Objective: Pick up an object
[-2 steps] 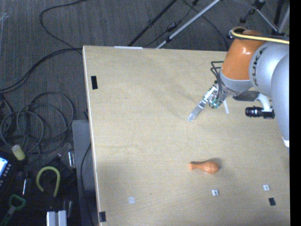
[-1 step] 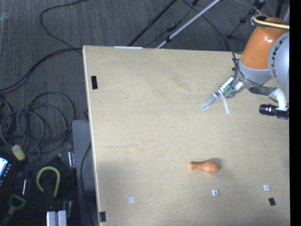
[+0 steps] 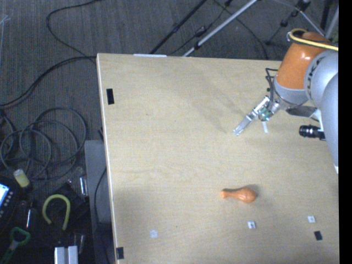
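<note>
An orange gourd-shaped object (image 3: pixel 240 194) lies on its side on the tan bench top (image 3: pixel 176 147), toward the front right, with its narrow end pointing left. My gripper (image 3: pixel 251 130) hangs at the right side of the bench, well behind the orange object and apart from it. Its fingers are spread, one long finger (image 3: pixel 242 126) slanting down to the left and a shorter one (image 3: pixel 265 127) to the right. Nothing is between them. The arm's orange band (image 3: pixel 300 65) sits just above the wrist.
Small square tags (image 3: pixel 252 224) dot the front of the bench, and a black tag (image 3: pixel 110 96) sits near its left edge. Cables (image 3: pixel 44 142) and tools lie on the floor to the left. Tripod legs (image 3: pixel 231 15) stand behind the bench.
</note>
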{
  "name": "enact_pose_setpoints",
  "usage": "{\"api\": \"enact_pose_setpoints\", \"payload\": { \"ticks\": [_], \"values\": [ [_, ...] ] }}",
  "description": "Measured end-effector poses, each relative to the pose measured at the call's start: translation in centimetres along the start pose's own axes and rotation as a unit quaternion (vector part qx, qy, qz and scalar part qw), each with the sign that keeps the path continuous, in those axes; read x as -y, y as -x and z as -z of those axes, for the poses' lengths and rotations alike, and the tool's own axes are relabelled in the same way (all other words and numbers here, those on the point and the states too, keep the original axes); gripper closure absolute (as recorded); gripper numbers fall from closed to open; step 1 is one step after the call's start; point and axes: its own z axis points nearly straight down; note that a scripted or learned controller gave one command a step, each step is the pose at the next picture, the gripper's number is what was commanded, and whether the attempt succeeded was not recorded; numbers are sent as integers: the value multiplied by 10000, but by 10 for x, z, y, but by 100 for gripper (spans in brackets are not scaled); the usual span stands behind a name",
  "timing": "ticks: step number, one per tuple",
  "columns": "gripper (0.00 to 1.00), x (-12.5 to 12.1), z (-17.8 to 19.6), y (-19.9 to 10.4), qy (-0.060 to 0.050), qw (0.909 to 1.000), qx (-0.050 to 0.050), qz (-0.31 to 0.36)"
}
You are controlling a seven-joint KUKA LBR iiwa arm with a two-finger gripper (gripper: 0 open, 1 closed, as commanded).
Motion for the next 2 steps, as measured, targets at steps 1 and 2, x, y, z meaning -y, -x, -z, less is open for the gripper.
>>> {"api": "enact_pose_setpoints", "payload": {
  "ticks": [1, 2],
  "values": [
    [100, -1, 10, 0, -3, 10000, 24, 9],
    [100, -31, 85, -40, 21, 9983, -16, -585]
  ]
}}
